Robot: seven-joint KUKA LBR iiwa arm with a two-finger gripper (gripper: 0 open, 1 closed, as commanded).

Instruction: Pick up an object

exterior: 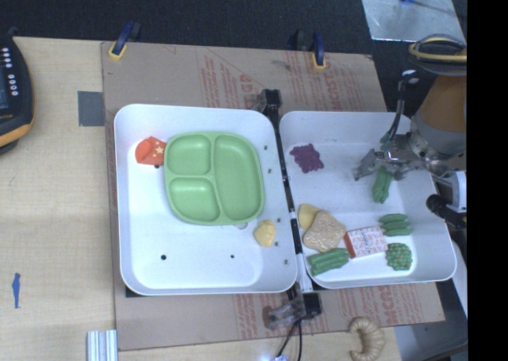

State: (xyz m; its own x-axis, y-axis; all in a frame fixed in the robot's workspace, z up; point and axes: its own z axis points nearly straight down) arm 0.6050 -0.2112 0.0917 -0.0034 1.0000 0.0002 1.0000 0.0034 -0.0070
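My gripper (387, 167) is over the upper right part of the right bin (349, 133), with the arm coming in from the right. Its two dark fingers stand spread apart, open. A small green pickle-like piece (382, 186) lies lengthwise just below them, its top end reaching up between the fingers. I cannot see it being squeezed or lifted. A purple piece (306, 158) lies to the gripper's left.
The right bin's front holds a tan bread slice (324, 232), a red-and-white packet (366, 241), green beans (394, 223), broccoli (398, 255) and a green pod (329, 260). In the left bin (143, 264) are a green divided plate (214, 177), a red piece (150, 151) and a yellow piece (265, 232).
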